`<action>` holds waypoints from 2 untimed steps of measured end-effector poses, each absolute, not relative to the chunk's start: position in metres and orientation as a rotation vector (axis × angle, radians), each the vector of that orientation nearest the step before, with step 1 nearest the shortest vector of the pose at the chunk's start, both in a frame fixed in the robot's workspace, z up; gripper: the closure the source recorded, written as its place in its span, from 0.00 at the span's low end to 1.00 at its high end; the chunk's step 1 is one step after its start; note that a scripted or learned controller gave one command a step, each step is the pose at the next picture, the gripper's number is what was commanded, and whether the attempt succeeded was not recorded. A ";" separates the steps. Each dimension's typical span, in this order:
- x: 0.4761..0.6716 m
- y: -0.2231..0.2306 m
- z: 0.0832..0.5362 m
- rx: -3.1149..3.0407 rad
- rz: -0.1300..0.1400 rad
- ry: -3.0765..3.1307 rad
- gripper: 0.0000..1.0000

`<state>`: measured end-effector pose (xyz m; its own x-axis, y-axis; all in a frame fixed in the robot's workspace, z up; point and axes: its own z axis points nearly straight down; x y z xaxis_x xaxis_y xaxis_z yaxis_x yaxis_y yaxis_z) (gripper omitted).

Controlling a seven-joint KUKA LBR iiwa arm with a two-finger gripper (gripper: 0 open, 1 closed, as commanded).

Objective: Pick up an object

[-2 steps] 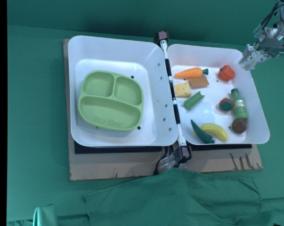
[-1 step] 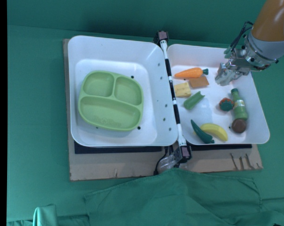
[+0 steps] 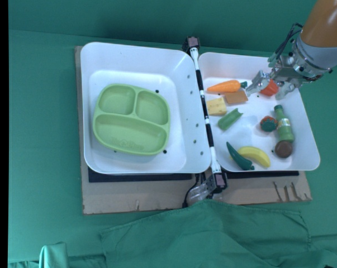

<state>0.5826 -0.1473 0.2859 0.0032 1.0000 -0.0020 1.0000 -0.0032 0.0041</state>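
Seemingly light, rigid and smooth, the small red toy [image 3: 270, 87] sits between the fingers of the gripper [image 3: 270, 86], best pinched across its middle

a green divided plate [image 3: 132, 119] lies in the left white bin [image 3: 101, 57], on a cardboard sheet [image 3: 134, 201].

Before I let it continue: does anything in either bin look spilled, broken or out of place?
Nothing stands out. The green divided plate sits flat in the left bin; the toy foods lie loose in the right bin, with the gripper over them.
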 end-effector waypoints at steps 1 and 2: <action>0.667 -0.189 0.259 2.219 0.001 2.211 0.00; 0.682 -0.187 0.277 2.217 0.004 2.214 0.00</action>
<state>0.6822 -0.1869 0.2772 0.0016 1.0000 -0.0042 1.0000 -0.0016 0.0080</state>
